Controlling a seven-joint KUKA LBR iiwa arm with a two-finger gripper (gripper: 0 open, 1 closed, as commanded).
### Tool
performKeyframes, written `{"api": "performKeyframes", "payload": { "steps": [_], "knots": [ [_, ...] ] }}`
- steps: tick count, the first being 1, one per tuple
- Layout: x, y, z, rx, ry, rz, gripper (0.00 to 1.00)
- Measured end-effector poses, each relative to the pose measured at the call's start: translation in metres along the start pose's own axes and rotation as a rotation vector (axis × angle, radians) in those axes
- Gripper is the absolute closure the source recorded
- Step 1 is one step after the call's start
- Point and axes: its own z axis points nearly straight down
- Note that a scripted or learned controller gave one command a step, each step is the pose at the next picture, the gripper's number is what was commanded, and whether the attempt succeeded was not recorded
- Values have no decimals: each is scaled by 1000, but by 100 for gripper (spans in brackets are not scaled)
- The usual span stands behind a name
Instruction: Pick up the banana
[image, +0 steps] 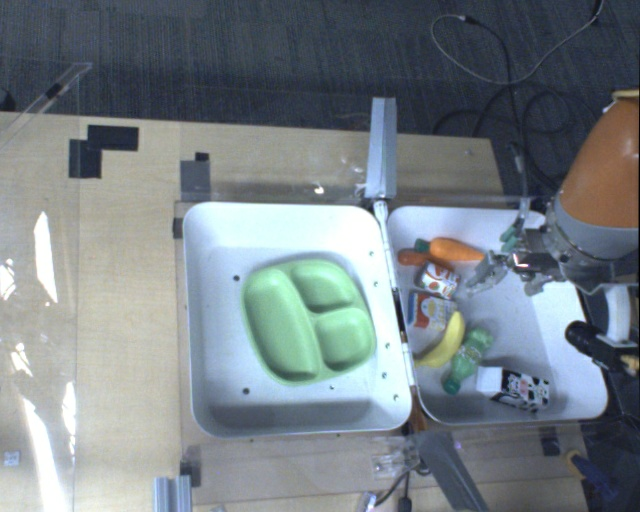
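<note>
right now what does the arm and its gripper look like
The arm is a rounded orange shell over a grey band. Below it sits metal wrist hardware with thin wires, tapering to a slim silvery gripper. A black part juts out beneath.

Yellow banana (444, 341) lies curved in the right bin, near its left wall.

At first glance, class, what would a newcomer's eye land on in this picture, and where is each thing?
The green divided tray sits in the middle of the left bin. In the right bin, a yellow banana lies among a carrot, a green bottle and small cartons. The arm's orange band looms at the right edge.
</note>
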Motion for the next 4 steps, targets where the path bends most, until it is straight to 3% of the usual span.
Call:
{"api": "performKeyframes", "payload": {
  "steps": [1, 2, 3, 4],
  "knots": [
    [-9, -12, 153, -10, -1, -42, 0],
    [-5, 31, 153, -9, -1, -152, 0],
    [-4, 32, 142, -12, 0, -152, 100],
    [-4, 32, 142, -12, 0, -152, 0]
  ]
}}
